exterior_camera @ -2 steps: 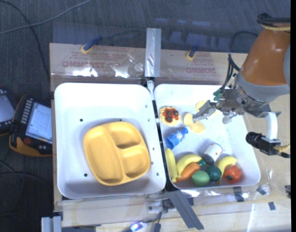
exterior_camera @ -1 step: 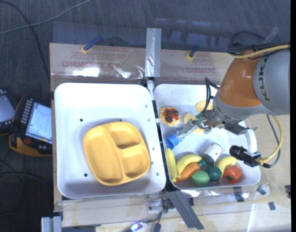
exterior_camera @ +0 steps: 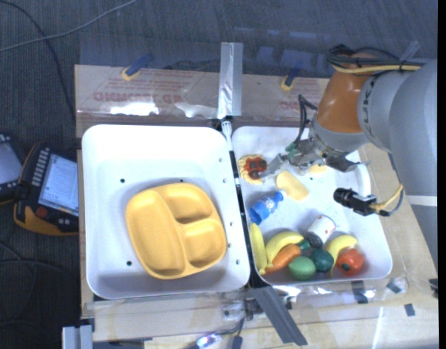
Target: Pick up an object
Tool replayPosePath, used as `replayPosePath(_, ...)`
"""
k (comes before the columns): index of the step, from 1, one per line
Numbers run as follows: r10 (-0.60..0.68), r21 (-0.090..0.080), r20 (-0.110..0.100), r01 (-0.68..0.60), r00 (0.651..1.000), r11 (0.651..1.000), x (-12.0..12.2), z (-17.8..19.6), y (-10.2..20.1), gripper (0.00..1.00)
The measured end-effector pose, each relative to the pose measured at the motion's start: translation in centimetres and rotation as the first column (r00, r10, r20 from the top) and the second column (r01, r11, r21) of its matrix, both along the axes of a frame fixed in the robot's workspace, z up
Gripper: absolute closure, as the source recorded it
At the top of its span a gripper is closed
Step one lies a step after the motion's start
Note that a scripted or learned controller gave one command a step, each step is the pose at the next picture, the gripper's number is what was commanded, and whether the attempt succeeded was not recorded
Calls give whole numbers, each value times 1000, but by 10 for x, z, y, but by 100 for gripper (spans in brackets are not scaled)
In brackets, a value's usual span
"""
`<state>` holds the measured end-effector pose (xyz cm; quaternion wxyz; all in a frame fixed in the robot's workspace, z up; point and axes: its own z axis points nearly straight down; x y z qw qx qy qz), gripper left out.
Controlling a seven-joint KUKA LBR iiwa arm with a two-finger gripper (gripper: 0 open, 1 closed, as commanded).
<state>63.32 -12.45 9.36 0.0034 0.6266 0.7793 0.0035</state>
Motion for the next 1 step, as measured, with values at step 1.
replayPosePath(1,4,7,-8,-4,1000,1000,-1,10,3,100)
